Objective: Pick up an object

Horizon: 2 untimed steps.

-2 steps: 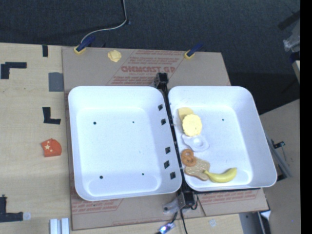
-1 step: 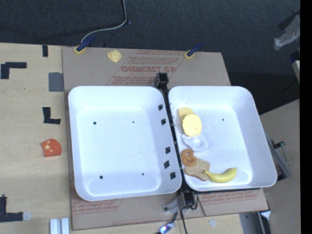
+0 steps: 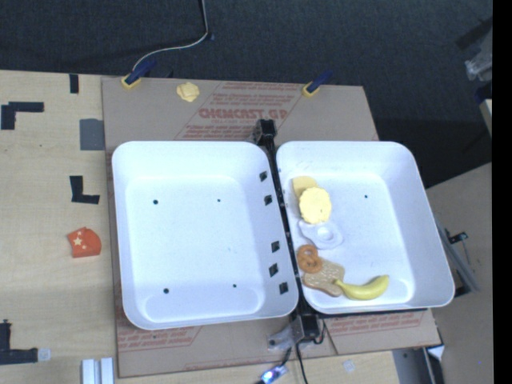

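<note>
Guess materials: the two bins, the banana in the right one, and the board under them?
Bins: likely thin moulded plastic, smooth white with a slight sheen, rounded corners and a raised rim.
Banana: probably plastic toy food; even yellow, no bruising, though too small to be sure.
Board: looks like cardboard; matte brown with red printed lettering.

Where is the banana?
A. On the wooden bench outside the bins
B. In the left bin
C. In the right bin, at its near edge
C. The banana lies in the right bin along its near edge, beside the pretzel and the other toy food.
</note>
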Each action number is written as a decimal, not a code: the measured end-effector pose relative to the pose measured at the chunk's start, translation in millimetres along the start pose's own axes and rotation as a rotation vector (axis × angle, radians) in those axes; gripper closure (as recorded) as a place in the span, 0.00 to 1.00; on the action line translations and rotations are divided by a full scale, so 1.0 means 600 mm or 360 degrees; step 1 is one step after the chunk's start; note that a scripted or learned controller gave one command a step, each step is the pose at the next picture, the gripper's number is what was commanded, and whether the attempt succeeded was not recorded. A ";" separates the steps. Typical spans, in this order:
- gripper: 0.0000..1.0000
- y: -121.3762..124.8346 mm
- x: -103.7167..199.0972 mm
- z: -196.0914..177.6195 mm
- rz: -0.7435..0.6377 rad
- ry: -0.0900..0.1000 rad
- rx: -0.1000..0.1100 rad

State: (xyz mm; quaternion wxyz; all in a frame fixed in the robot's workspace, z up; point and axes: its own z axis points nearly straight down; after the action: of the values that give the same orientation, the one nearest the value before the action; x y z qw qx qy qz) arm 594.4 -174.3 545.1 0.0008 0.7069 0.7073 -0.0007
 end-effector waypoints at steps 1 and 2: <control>1.00 -0.090 -0.085 0.018 0.0008 0.0002 0.0002; 0.00 -0.086 -0.081 0.017 0.0001 0.0001 0.0000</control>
State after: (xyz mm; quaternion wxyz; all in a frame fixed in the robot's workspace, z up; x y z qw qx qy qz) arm 543.1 -223.0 534.9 0.0006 0.7072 0.7070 -0.0005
